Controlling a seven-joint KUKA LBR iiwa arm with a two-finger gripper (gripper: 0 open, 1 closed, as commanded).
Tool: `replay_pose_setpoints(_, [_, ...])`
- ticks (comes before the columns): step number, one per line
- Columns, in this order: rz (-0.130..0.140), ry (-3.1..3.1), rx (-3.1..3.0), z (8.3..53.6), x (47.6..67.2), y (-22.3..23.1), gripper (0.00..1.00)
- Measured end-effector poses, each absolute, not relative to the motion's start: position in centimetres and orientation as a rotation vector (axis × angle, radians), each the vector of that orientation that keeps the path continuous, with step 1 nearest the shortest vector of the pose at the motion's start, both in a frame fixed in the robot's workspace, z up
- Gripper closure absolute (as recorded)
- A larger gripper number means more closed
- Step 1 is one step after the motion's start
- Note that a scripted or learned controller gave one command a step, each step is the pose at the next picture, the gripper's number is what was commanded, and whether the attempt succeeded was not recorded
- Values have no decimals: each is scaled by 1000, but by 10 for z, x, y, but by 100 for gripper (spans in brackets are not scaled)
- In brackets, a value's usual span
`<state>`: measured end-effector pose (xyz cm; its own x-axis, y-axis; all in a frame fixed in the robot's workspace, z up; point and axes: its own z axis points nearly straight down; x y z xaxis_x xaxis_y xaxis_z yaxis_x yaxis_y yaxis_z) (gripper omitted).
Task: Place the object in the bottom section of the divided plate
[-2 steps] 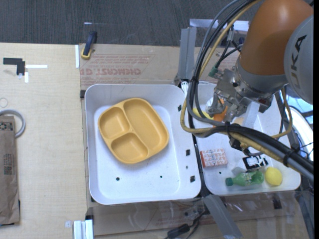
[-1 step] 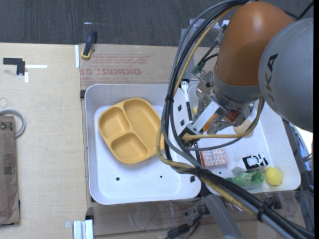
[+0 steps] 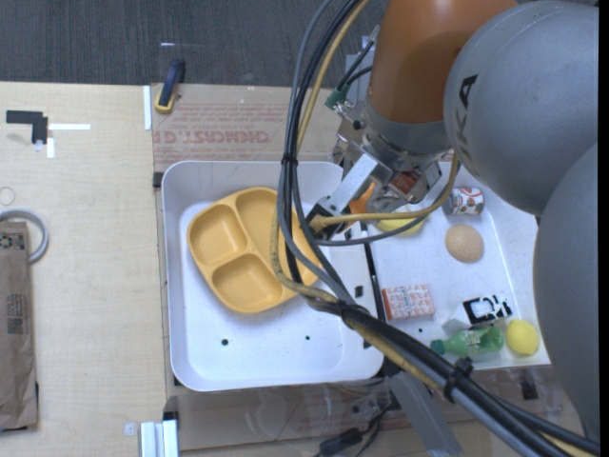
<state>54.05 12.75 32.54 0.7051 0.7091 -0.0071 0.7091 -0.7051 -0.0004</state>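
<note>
Yellow divided plate (image 3: 221, 233) lies in the upper-left part of the left bin (image 3: 247, 355), w/ 3 sections. Arm reaches in from frame right. The claw (image 3: 379, 190) is over the strip btw the 2 bins, just right of the plate's rim. Claw state: can't tell, wrist covers it. Small orange thing (image 3: 362, 199) sits right at the claw; held or not, can't tell. Right bin (image 3: 509, 231) has a beige egg (image 3: 464, 244), a lemon (image 3: 521, 337) and a pink box (image 3: 407, 301).
</note>
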Motion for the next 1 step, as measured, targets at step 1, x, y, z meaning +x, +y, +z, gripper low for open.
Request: replay_pose_setpoints(1, [-11, 1489, 2765, 229, 514, 160, 100])
